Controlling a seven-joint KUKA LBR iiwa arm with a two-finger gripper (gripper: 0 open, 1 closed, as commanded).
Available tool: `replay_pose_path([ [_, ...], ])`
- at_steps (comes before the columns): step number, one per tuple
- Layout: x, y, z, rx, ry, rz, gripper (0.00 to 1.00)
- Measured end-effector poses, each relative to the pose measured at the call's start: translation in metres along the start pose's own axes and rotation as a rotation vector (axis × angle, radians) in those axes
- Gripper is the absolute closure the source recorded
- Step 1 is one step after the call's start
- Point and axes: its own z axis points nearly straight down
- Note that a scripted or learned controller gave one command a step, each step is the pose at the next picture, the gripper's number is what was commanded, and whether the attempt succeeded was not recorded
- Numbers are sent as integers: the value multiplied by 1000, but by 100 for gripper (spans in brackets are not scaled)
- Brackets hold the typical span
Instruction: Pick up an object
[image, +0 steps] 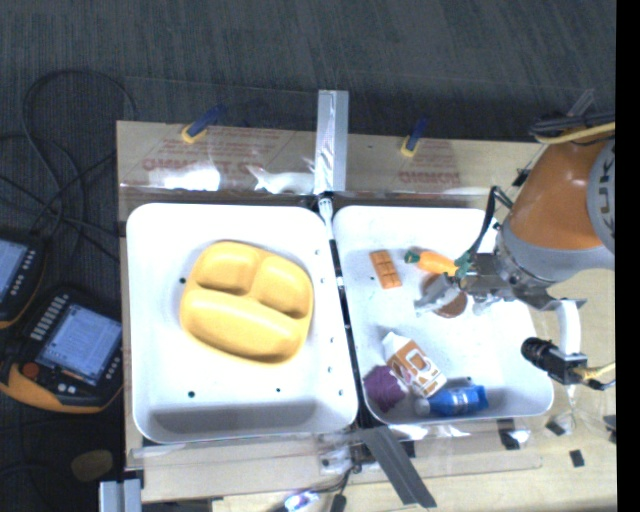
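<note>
Hand (445, 293) sits low in the right bin (350, 330), over a small brown-and-white item (443, 302) near the bin's upper middle; can't tell from this angle whether it's spread or closed, or whether anything is caught in it. Arm comes in from the right w/ the orange band above the wrist.

Candidates in the right bin: orange block (385, 268) to the left of the hand, orange carrot-like piece w/ green tip (432, 261) just beside the hand's upper side, white-and-orange carton (413, 364), purple lump (384, 384) touching the carton, blue bottle (455, 400) lying along the bottom wall. Left bin (150, 400) has one big yellow moulded piece (246, 300), well apart.

Likely step: closing on the brown item. To do it well: centre over the item, not its edge; go fully down before closing; keep clear of the carrot piece so it isn't nudged or pinched along. Lift straight up, slowly, and check the item is actually gripped before moving off. If it slips, the orange block looks like an easier, flatter target w/ room round it.
</note>
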Motion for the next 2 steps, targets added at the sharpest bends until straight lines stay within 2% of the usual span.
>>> replay_pose_path([
  [1, -40, 9, -53, -2, 0, -88, 0],
  [2, -47, 44, 105, -2, -1, 183, 0],
])
